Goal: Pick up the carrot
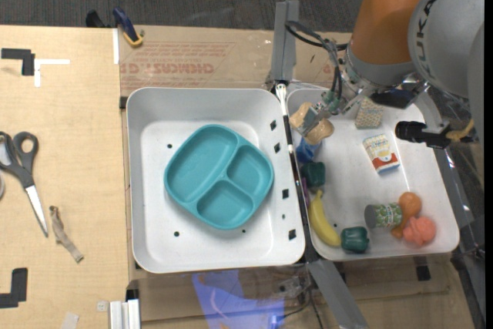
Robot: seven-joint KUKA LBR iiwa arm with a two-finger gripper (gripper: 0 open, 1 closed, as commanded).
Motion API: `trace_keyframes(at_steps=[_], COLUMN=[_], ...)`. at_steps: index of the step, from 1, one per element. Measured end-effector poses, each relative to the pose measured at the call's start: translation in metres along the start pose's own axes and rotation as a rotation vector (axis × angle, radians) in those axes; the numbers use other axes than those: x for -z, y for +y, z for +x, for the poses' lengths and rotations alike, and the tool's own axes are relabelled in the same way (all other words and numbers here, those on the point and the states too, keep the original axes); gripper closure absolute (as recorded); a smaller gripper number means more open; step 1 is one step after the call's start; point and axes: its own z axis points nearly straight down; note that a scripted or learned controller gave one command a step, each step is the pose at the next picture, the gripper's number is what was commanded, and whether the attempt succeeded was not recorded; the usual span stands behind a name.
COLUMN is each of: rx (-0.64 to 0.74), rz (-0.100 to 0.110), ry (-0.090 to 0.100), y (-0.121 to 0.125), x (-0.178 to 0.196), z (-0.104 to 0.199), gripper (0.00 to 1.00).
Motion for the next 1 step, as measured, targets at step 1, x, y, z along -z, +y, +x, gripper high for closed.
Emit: trace_keyframes(at_steps=[1], rx=[-0.179], rz=[0.002], ry=[0.004], y=[-0.0941], x=[0.0344], z=[0.0359], gripper=[1.00])
